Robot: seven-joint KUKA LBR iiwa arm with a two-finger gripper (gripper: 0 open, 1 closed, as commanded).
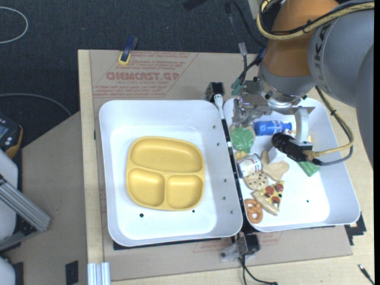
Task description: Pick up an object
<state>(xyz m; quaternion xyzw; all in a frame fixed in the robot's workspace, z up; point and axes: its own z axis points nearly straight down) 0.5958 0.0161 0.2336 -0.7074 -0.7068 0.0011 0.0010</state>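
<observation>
I see the jaws (244, 113) low over the far left corner of the right bin (332, 209), just above the green piece (242, 139); I cannot tell how they stand. A blue bottle (271, 126) lies beside them. A can (250, 165), pizza slice (267, 193) and pretzel (253, 209) sit nearer. The yellow tray (165, 172) fills the left bin (113, 159).

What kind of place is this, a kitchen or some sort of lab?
Most likely a robotics lab bench. A robot arm hangs over two white bins; one holds a yellow tray, the other toy food. Loose cables trail around.
</observation>
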